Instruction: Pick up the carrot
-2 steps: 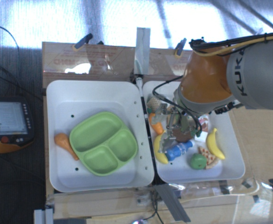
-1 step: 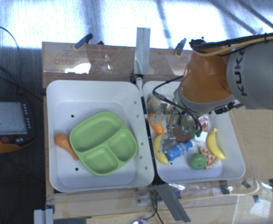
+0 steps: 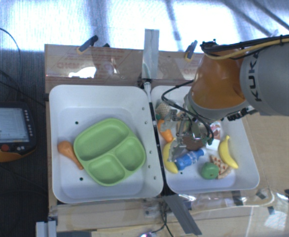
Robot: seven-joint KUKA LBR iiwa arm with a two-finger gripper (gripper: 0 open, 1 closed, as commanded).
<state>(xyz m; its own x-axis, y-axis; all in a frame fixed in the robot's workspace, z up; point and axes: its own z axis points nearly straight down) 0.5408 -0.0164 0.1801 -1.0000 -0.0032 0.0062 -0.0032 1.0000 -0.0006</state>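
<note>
The carrot [image 3: 69, 153] lies in my left bin [image 3: 60, 112], on the white floor near its nine o'clock wall, thick end toward ten o'clock and tip toward four. Its tip meets the nine o'clock rim of the green divided plate [image 3: 110, 152], which sits at a tilt across the middle of that bin. Nothing of mine touches the carrot; it is well apart from my arm.

My pincer [image 3: 189, 135] is over the right bin [image 3: 250, 174], down among the clutter there, and I cannot tell how it is set because my wrist and cables cover it. Just at its six o'clock is a blue bottle-like thing [image 3: 189, 159]; at its seven o'clock a yellow banana [image 3: 169, 163] lies along the bin's wall, with a small orange piece [image 3: 167, 135] at nine o'clock. A green round fruit [image 3: 209, 171] sits at five o'clock, touching a pizza slice [image 3: 220, 165], and a second banana [image 3: 227, 152] curves at four o'clock.

My orange band [image 3: 218, 83] hangs over the twelve o'clock end of that bin. Off the counter [image 3: 110, 65], at nine o'clock, a teach pendant [image 3: 9, 130] rests on the dark floor.
</note>
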